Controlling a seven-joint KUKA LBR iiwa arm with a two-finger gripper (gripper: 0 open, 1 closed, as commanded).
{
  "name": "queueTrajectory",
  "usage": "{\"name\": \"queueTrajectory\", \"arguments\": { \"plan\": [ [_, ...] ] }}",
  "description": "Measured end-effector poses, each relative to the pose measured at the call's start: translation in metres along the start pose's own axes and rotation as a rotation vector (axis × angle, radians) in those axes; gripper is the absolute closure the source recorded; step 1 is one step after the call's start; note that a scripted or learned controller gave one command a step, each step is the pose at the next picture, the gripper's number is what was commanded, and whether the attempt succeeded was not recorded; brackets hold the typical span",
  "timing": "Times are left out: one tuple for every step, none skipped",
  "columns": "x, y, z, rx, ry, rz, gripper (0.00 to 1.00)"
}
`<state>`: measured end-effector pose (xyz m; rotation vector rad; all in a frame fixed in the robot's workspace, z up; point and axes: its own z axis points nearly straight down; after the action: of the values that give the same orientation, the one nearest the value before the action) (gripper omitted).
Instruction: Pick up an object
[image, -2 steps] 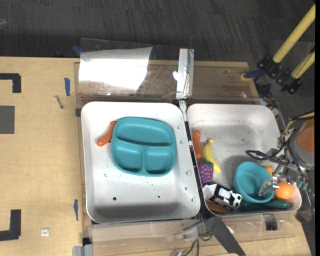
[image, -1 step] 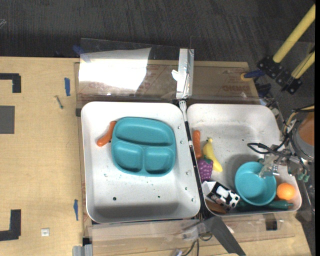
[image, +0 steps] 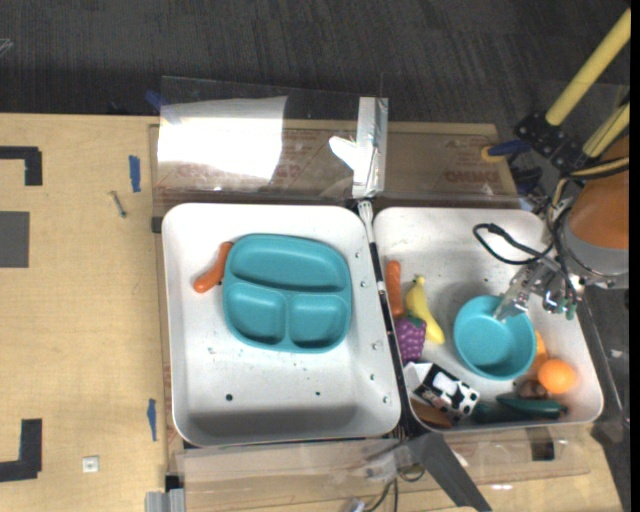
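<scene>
My gripper (image: 520, 300) low in the right bin (image: 450, 225), fingertips at the far rim of the teal bowl (image: 493, 340), how far my fingers are parted I cannot tell, orange ball (image: 557, 377) just right of the bowl

No readable text, faint reddish print on clear panel (image: 440, 165) behind bins, illegible

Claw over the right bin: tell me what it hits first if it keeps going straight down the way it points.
Most likely the teal bowl: the claw points down-left at its upper right rim. Height above the rim is unclear from this slanted view.
</scene>
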<state>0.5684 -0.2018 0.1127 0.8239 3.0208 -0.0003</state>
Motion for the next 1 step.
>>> {"name": "queueTrajectory", "arguments": {
  "plan": [
    [0.0011,-0.0005,0.0020,0.001,0.004,0.001,0.00]
  ]
}}
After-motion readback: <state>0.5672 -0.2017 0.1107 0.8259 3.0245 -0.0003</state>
